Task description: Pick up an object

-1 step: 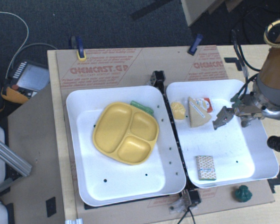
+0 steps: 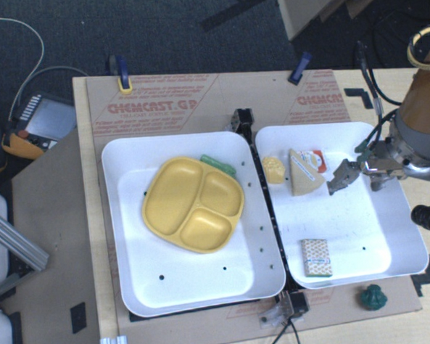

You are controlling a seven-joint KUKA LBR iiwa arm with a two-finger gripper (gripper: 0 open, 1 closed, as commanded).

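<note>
In the right bin (image 2: 394,255) lie a small yellow lump (image 2: 274,169), a tan wedge with a red and white label (image 2: 305,171) and a small patterned box with a green edge (image 2: 316,257). My gripper (image 2: 359,180) hangs over the bin's upper right part, just right of the wedge and apart from it. Its fingers (image 2: 341,176) are spread open with nothing between them.
The left bin (image 2: 134,281) holds a yellow divided plate (image 2: 194,204) with a green item (image 2: 218,164) peeking out behind it. A green toy (image 2: 372,297) sits on the bench below the right bin. Clamps stand between the bins at top (image 2: 242,119) and bottom (image 2: 294,305).
</note>
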